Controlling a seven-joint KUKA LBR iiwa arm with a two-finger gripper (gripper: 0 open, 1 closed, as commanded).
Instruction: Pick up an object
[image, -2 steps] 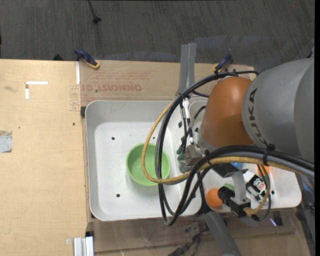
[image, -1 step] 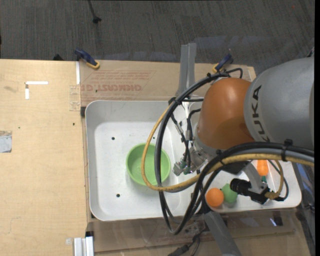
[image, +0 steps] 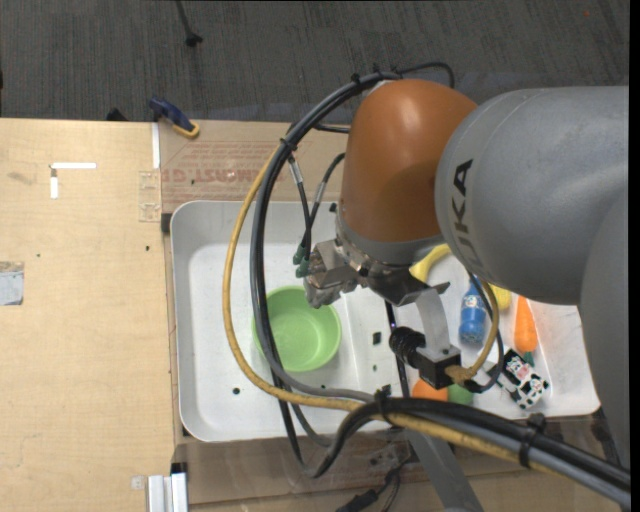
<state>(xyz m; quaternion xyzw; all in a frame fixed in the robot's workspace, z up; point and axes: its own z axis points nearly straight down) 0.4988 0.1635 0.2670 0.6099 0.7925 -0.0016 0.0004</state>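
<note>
While the arm (image: 480, 190) leans in from the right, its wrist hangs over the left bin (image: 200, 330). Its gripper (image: 325, 280) sits by the green bowl (image: 300, 335) near that bin's middle. Their opening cannot be told.

Wore a smooth grey shell on the arm (image: 545, 190), marked with black KUKA lettering along one side. Carried a glossy orange dome (image: 405, 160) above the wrist. Trailed black cables (image: 300, 130) in loops from the wrist, joined by one yellow hose (image: 235, 300). Ended in a metallic grey mount (image: 330, 275) with dark fittings and small orange and green parts lower down.
</note>
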